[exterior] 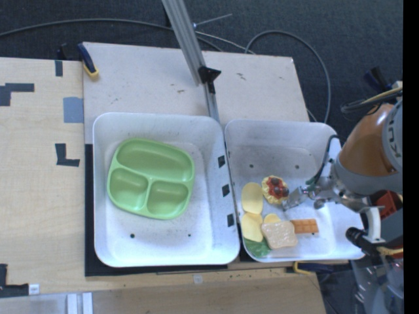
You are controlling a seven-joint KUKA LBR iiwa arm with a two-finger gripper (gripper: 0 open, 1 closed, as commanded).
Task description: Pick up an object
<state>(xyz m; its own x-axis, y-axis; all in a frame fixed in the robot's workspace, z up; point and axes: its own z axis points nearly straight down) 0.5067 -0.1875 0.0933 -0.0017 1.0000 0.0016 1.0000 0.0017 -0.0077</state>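
The right bin (pixel 281 142) holds several toy foods along its near side. A small yellow and red piece (pixel 275 188) lies in the middle, with two pale yellow slices (pixel 252 198) to its left. A slice of toast (pixel 280 235) sits near the front rim, an orange stick (pixel 304 226) to its right and a green leaf (pixel 258 247) under its left edge. My gripper (pixel 300 195) hangs low over the bin, just right of the yellow and red piece and above the orange stick. Nothing shows held in it.
The left bin (pixel 105 241) bears a green divided plate (pixel 152 178). A slanted metal rod (pixel 186 34) runs from the top down to the seam between the bins. Cables lie on the dark floor behind. The grey and orange arm (pixel 370 156) covers the right bin's right edge.
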